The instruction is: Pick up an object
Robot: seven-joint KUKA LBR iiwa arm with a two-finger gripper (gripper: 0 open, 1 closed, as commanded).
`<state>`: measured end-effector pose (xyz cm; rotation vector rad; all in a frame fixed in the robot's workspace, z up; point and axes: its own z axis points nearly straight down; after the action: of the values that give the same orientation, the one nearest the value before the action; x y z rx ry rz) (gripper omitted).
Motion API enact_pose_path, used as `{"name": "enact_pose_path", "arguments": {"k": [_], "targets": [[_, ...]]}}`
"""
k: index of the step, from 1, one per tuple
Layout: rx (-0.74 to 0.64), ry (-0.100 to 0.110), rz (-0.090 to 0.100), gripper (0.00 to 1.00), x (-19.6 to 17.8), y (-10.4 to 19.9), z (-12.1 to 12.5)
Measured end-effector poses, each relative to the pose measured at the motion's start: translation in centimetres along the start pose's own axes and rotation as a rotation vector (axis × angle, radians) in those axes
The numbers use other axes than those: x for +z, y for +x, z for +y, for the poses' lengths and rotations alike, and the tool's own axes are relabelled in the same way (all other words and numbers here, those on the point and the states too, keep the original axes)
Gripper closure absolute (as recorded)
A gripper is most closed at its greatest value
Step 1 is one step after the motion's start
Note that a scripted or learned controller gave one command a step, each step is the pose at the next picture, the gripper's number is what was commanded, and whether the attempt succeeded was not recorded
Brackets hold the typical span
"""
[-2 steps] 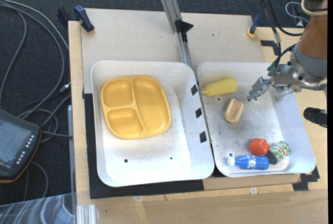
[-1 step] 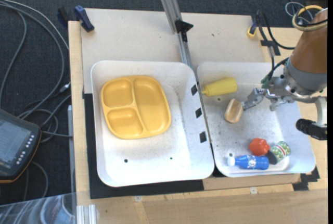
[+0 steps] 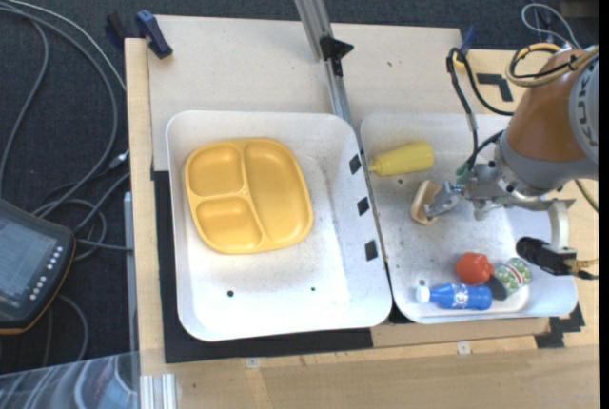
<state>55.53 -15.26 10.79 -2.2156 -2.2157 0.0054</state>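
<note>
Tool [image 3: 447, 199] sat low in the right bin [image 3: 409, 298], touching a tan object [image 3: 423, 203] on its left (grip state: cannot tell), with the yellow bottle [image 3: 402, 159] just beyond, long axis lying left-right.

We see bright, even overhead light, soft short shadows under the yellow tray [image 3: 249, 196], mild glare on white bins [image 3: 285, 302], slightly soft focus.
</note>
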Motion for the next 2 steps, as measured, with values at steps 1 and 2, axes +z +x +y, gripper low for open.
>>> {"name": "enact_pose_path", "arguments": {"k": [1,2], "targets": [[-0.001,-0.01,-0.002,1.0,-1.5,0.0,0.2],[-0.002,-0.014,-0.005,1.0,-6.3,0.0,1.2]]}}
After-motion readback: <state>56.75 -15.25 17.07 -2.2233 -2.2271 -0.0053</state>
